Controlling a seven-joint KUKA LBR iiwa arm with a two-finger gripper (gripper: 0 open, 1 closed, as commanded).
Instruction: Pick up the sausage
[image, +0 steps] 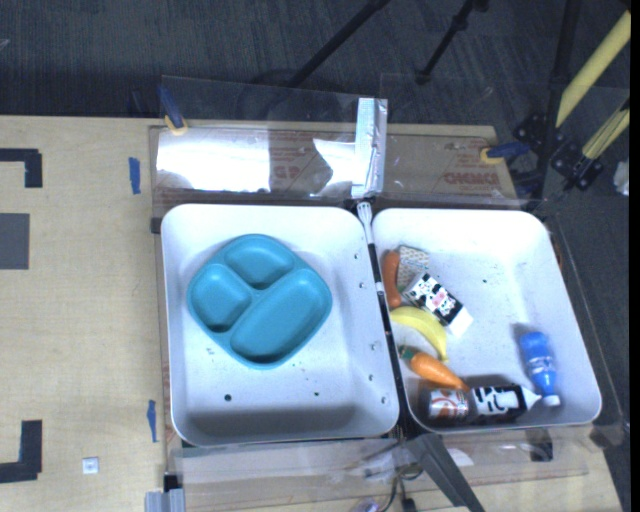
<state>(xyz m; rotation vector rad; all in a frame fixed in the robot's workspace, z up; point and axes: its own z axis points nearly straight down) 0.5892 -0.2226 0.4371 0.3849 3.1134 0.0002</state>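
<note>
The sausage (391, 273) is a short reddish-brown piece lying along the left wall of the right bin (520, 250), near its back. It rests beside a black-and-white patterned carton (436, 298), with a grey packet (413, 257) just behind it. A yellow banana (421, 329) lies directly in front of the sausage.
An orange carrot (436, 369), a dark bottle with a white label (490, 400) and a blue bottle (538, 362) lie at the front of the right bin. The left bin (190, 400) holds a blue divided plate (260, 298). The divider wall between the bins runs close to the sausage.
</note>
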